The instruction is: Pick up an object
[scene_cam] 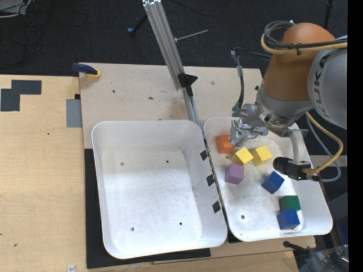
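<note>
Gripper [240, 136] hangs low in the right bin [317, 222], just above the orange cube [224, 145] and a yellow cube [243, 156]. Orange lies slightly left of it, yellow just below. Whether it is spread or pressed together, I cannot tell.

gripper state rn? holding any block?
Gripper: low in the right bin, by the orange block and a yellow block. Cannot be told whether it is open, closed or holding anything.
</note>
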{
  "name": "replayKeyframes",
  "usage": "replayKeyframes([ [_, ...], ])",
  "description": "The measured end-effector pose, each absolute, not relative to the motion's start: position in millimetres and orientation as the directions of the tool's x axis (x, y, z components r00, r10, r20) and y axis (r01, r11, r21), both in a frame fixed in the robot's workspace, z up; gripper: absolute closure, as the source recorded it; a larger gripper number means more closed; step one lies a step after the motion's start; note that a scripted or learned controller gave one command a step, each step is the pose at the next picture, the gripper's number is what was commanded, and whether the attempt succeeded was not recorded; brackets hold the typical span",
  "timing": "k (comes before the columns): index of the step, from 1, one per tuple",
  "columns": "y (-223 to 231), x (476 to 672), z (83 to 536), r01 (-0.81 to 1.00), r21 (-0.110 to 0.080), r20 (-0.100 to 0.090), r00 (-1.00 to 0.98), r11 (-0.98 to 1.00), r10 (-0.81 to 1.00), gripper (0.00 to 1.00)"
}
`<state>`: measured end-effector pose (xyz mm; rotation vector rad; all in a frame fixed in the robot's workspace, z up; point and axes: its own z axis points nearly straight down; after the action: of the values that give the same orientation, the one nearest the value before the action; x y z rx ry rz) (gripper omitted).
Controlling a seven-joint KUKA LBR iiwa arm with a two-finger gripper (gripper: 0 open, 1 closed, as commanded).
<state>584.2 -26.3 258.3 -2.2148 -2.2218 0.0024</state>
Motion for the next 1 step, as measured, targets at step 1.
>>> replayKeyframes([
  [1, 22.5, 596.5, 257.6, 1.000, -0.002, 0.002, -0.004, 0.004, 1.000, 1.00],
])
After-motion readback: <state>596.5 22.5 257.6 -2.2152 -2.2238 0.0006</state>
